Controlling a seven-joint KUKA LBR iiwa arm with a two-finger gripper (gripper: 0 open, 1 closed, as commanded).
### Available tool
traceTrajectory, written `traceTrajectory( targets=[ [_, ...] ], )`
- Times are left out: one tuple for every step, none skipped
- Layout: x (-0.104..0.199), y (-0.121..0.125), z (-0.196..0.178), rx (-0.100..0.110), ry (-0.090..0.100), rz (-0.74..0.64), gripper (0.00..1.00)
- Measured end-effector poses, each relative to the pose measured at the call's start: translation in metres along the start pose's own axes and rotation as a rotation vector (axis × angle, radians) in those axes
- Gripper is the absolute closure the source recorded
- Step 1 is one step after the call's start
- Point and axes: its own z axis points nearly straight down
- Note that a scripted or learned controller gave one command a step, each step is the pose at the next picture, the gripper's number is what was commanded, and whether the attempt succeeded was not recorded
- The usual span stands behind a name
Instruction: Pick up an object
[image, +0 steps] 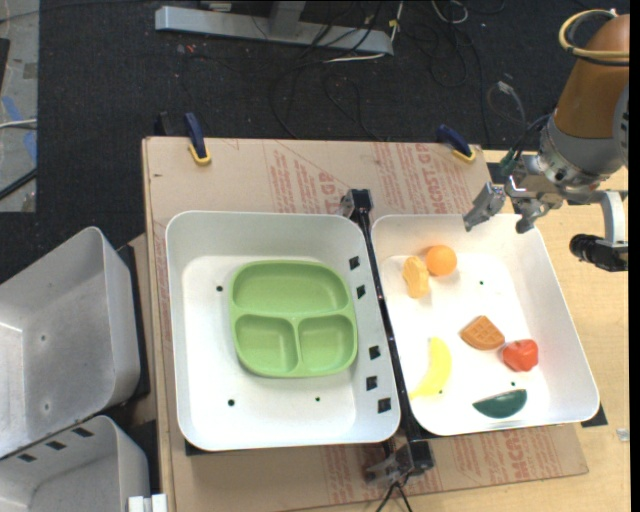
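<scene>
Orange ball (441, 261) sits nearest my gripper (503, 212), whose fingers are spread apart and clamp nothing. I judge they hover ready to descend.

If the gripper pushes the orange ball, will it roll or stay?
The orange ball looks round and smooth, so it would probably roll on the flat white bin floor. It touches the yellow piece, which may block it leftward. Its small size suggests it is light.
</scene>
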Motion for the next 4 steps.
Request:
traceTrajectory(
  targets=[
    [0.0, 0.003, -0.009, -0.014, -0.003, -0.002, 0.0],
    [0.001, -0.005, 0.052, -0.008, -0.001, 0.0, 0.0],
    [0.006, 0.002, 0.098, -0.012, -0.002, -0.005, 0.0],
    [0.007, 0.003, 0.141, -0.013, -0.003, -0.006, 0.0]
  ],
)
